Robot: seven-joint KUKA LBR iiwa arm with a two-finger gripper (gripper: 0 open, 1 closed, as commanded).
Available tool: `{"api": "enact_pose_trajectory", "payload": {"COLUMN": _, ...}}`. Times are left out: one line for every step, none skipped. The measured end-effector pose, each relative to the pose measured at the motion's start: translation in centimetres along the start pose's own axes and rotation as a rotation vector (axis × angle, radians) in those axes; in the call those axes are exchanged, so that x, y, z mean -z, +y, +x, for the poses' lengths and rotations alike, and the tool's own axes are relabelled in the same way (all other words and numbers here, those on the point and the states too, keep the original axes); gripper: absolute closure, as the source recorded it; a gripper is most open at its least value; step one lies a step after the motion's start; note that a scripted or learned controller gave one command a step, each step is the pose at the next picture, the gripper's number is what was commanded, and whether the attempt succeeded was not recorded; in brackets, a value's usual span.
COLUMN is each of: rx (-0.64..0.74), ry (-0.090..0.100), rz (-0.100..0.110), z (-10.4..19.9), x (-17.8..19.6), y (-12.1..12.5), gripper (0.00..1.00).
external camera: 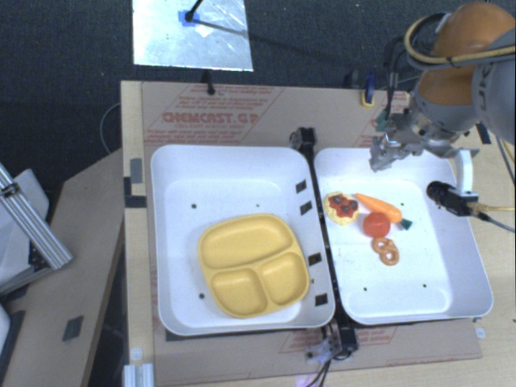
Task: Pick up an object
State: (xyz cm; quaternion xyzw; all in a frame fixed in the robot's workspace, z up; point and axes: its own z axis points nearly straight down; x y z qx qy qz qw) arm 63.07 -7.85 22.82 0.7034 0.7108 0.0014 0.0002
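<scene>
Fingers point(382, 161): can't tell if spread or pressed together, too small and dark from this angle; nothing visibly between them. Gripper point(387, 156) sits over the back edge of the right bin point(451, 297), apart from the objects. Carrot point(379, 207) lies flat in that bin, long axis running upper-left to lower-right, green end at lower right. Tomato point(376, 225) touches it just below, pretzel point(386, 251) below that, small tart point(342, 207) left of the carrot. Yellow divided plate point(254, 262) in the left bin point(185, 184).
</scene>
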Motion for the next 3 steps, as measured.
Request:
{"api": "enact_pose_trajectory", "payload": {"rx": 0.000, "ry": 0.000, "rz": 0.003, "z": 5.7, "x": -1.0, "y": -1.0, "gripper": 1.00}}
{"api": "enact_pose_trajectory", "payload": {"rx": 0.000, "ry": 0.000, "rz": 0.002, "z": 11.5, "x": -1.6, "y": -1.3, "gripper": 1.00}}
{"api": "enact_pose_trajectory", "payload": {"rx": -0.001, "ry": 0.000, "rz": 0.003, "z": 16.0, "x": -1.5, "y": -3.0, "gripper": 1.00}}
